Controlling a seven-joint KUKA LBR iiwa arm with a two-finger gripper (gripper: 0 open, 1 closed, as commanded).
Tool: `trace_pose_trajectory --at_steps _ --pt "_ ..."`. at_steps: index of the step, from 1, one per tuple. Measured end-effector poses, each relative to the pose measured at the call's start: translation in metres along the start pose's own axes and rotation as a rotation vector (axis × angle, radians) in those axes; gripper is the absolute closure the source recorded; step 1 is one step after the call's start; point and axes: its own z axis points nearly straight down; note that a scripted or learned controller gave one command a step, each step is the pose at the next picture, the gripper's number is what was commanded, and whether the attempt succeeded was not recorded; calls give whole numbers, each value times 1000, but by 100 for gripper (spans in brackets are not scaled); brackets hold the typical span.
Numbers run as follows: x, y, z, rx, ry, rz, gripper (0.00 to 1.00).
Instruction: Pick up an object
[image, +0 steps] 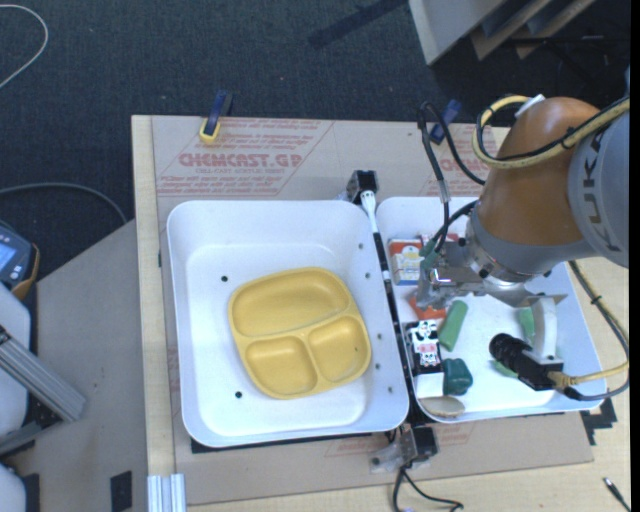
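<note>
The hand (432, 288) is down over the left part of the right bin (495, 398), close to the wall shared with the other bin. From this angle I honestly can't tell if it's open or closed, and nothing is visibly gripped in it. The bulky grey arm (545, 190) with its orange band covers a good chunk of that bin behind it.

All the pickable stuff is in the right bin, bunched up around the hand:
- a green stick (455, 325), tilted, just below the hand and possibly touching it (can't be sure)
- an orange-and-white box (405, 260) just above and left of the hand, against the bin's left wall; there's print on it but it's way too small to read
- a black-and-white piece (427, 347) left of the green stick, near the dividing wall
- a dark teal block (458, 376) right below the stick's lower end
- a tan rounded piece (446, 405) at the bin's near rim, under the teal block

The left bin (200, 290) has a yellow divided plate (295, 330) lying flat in the middle, with one big compartment and two smaller ones.

The only readable writing is on the brown sheet covering the bench (150, 330): red letters saying "CHEMCAST GP" (240, 160), repeated fainter around it. A yellow-and-blue clamp (212, 120) grips the sheet's far edge.
</note>
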Motion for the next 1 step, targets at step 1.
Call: trace_pose_trajectory --at_steps 1 --pt "-11 7 11 1 -1 1 100"
